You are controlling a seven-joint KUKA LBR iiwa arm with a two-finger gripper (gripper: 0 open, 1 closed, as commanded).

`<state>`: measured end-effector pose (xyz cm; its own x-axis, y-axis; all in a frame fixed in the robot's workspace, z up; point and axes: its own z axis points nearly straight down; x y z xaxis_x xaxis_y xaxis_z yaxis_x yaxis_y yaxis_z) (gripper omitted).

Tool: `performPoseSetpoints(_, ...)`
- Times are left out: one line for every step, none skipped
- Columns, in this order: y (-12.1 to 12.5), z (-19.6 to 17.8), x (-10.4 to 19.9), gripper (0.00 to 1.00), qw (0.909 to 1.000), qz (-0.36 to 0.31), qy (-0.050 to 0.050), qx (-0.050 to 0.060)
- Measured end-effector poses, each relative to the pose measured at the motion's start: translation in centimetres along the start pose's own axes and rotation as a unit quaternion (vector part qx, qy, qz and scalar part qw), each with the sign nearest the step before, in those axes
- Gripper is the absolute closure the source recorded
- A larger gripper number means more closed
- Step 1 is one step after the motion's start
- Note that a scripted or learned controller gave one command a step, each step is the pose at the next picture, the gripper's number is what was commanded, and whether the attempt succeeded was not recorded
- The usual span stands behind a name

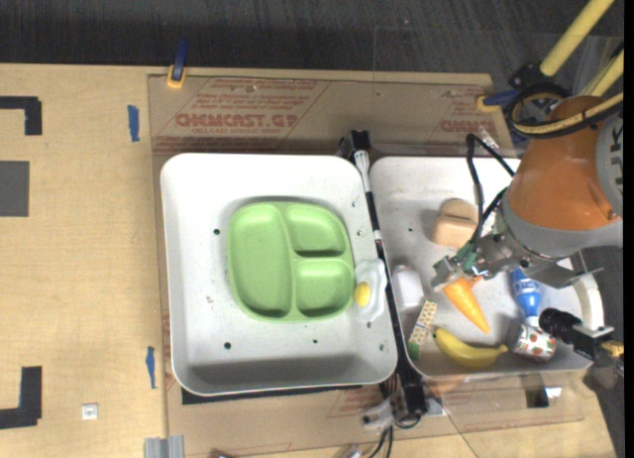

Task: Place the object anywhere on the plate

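Since the tool [458, 270] hovers in the right bin over the orange plastic carrot [468, 304], can't tell its state. Carrot looks light, stiff, slick; grab mid-body. Green divided plate [260, 268] sits left.

arm [565, 183] cut by right edge, hand [466, 268] blurred

We see the green plate [290, 260] — three compartments — flat in the left bin. The object isn't identifiable to us.
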<state>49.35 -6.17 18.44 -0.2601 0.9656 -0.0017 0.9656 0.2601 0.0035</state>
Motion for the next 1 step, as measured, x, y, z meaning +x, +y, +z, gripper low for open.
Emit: performPoseSetpoints(2.1,-5.11,2.59,1.0,0.9954,-0.095,-0.001,-0.001)
